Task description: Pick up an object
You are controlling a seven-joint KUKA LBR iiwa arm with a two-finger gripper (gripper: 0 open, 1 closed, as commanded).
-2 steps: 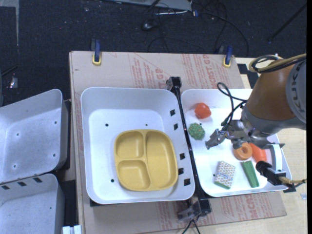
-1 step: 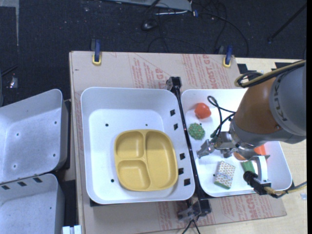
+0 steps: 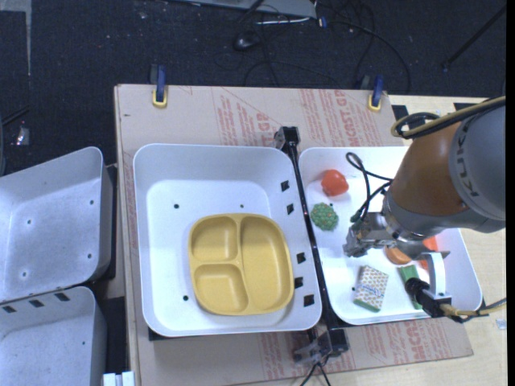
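— What do we have in the right-hand shallow white bin (image 3: 338, 158)?

— We count a round red ball-like object (image 3: 335, 182) near the far left corner, and just in front of it a small bumpy green ball (image 3: 324, 215), close to the wall shared with the other bin.

— And nearer us?

— A flat speckled green-and-white block (image 3: 371, 287) lies tilted on the floor. To its right we see a green piece (image 3: 413, 274) and an orange rounded piece (image 3: 398, 256), both partly hidden, so we cannot tell their full shapes.
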